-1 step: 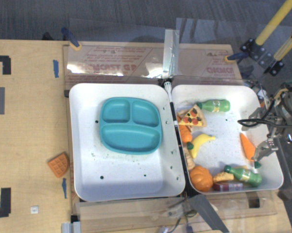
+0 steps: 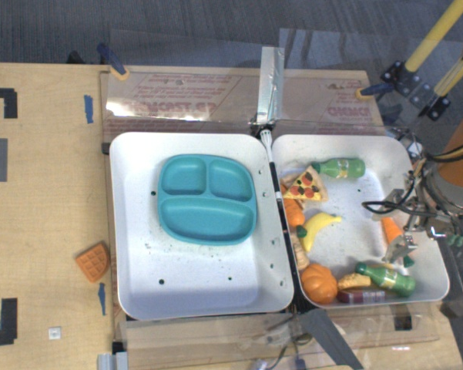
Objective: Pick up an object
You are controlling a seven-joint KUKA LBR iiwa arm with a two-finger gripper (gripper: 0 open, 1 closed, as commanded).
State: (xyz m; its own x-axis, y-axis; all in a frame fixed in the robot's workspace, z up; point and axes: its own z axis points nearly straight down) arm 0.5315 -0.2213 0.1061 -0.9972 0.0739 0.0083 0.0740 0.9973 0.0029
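Nothing is lifted yet: your claw (image 2: 404,247) sits low at the right bin's (image 2: 370,149) 4 o'clock, beside the carrot (image 2: 390,230); finger state: can't tell.

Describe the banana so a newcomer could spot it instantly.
Look in the right-hand white bin, the one crowded with toy food, not the one with the teal plate. Near its left wall, below the pizza slice and above the orange pumpkin, lies the banana: the only plain yellow, curved piece there.
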